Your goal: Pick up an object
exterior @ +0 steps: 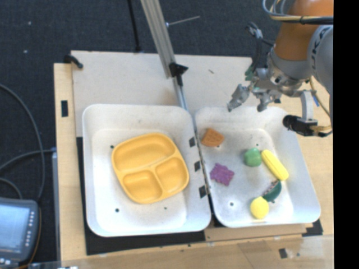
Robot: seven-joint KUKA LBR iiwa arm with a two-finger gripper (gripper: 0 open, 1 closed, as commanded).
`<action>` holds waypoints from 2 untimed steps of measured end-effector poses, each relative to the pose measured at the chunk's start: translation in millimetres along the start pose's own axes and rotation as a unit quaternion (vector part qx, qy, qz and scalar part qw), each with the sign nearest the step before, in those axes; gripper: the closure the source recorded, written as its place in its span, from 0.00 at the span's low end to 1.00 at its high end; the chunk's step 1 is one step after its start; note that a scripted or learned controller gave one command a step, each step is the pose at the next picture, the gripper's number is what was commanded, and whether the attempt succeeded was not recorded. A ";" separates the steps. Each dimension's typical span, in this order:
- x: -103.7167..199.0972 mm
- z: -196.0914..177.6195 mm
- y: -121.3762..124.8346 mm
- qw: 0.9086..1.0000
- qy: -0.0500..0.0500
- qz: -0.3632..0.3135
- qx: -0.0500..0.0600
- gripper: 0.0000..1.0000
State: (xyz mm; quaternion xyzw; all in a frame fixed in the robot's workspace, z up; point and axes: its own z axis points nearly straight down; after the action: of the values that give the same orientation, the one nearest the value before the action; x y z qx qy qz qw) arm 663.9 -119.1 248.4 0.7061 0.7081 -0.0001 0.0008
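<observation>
The pincer (248, 101) hangs spread open and grips nothing above the right bin's (305, 167) far rim, well apart from the orange block (212, 138).

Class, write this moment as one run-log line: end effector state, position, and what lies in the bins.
end effector: open, holding nothing | above right bin's far edge | left bin: yellow tray
</observation>
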 end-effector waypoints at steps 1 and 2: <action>-0.3 -0.1 -0.1 1.000 0.000 0.000 0.000 0.00; -10.2 57.0 -5.1 1.000 0.000 0.002 0.002 0.00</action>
State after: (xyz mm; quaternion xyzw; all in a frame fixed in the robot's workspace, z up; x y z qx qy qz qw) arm 658.9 -129.4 191.4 0.7074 0.7068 -0.0022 -0.0007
